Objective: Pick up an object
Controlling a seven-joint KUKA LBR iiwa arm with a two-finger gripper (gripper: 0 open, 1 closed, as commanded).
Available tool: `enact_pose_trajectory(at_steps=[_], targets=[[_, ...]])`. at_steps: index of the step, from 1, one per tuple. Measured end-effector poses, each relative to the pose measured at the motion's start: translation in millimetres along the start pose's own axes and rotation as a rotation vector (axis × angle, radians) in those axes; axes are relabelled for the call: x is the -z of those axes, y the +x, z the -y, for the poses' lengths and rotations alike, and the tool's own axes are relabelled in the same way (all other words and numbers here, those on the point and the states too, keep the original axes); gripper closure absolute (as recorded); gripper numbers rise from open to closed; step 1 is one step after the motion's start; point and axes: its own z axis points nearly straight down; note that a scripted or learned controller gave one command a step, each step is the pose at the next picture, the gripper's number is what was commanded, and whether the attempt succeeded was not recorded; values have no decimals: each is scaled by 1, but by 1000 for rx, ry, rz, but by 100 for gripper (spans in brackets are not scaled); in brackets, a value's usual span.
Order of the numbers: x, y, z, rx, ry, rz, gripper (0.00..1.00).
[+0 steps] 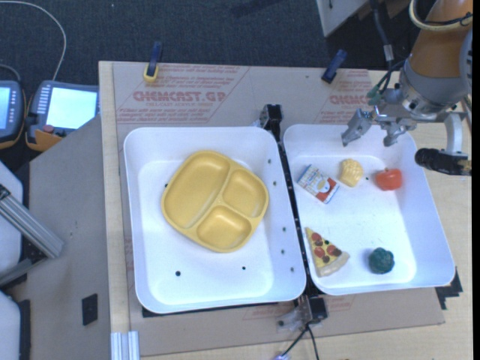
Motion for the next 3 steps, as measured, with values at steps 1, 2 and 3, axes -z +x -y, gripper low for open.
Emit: enact_pose_trajectory(at_steps=[1,2,3], targets=[[8,0,-3,3,-14,2,0],[-38,3,-11,4,-9,2,0],[-98,8,-18,4,-8,1,0]])
